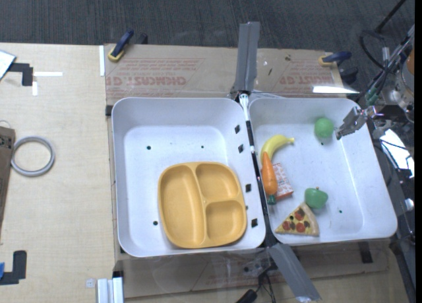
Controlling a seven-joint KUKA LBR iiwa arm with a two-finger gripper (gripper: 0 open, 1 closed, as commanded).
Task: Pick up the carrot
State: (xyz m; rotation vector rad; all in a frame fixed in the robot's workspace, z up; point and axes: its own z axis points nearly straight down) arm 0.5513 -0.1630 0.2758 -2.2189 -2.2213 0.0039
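Observation:
The carrot is orange with a small green top at its near end. It lies lengthwise along the left wall of the right bin, just below a yellow banana and beside a red and white packet. My gripper hangs over the far right part of that bin, close to a green ball. It is well to the right of the carrot and holds nothing that I can see.
A green pepper and a pizza slice lie near the right bin's front. A yellow divided plate sits in the left bin. A tape roll lies on the bench at left.

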